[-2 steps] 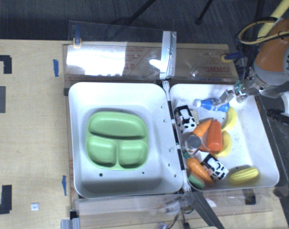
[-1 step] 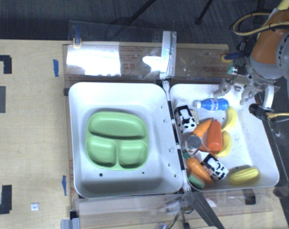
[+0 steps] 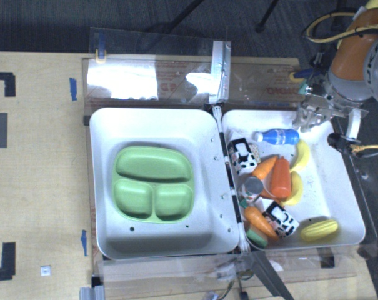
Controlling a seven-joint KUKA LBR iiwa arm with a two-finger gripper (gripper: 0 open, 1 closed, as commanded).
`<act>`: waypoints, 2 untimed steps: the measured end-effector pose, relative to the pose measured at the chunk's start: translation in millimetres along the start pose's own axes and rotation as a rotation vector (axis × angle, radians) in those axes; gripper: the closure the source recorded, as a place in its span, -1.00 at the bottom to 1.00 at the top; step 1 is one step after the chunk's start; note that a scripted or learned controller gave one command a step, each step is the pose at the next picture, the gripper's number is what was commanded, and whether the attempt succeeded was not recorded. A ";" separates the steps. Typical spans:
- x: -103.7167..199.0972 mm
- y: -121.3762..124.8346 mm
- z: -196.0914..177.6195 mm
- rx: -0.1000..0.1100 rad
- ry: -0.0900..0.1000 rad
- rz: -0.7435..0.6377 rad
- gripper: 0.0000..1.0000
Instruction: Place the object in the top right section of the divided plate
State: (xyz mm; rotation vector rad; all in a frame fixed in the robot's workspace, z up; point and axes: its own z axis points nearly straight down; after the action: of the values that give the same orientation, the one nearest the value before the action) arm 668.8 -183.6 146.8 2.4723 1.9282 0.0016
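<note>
The green divided plate (image 3: pixel 154 170) lies in the left bin (image 3: pixel 107 130). It has one wide section at the far side and two smaller ones at the near side. My gripper (image 3: pixel 311 116) hangs over the far right corner of the right bin (image 3: pixel 338 186), just above and to the right of a blue bottle (image 3: pixel 277 136). That bottle lies on its side. No object is seen in the gripper.
The right bin holds a heap of toys: a yellow banana (image 3: pixel 300 157), an orange carrot-like piece (image 3: pixel 280 175), two black-and-white pieces (image 3: pixel 242 155) (image 3: pixel 282 219), a grey can (image 3: pixel 252 187), another carrot (image 3: pixel 258 218) and a yellow lemon (image 3: pixel 318 230). A ridge (image 3: pixel 223 167) separates the bins.
</note>
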 end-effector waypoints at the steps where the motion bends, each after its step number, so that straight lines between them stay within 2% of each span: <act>1: 47.7 -74.1 54.0 0.006 0.003 0.231 1.00; 2: 8.1 -27.5 50.6 0.032 0.000 0.071 1.00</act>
State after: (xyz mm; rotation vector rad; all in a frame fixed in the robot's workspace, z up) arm 644.4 -169.3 95.9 2.5593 1.8541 -0.0284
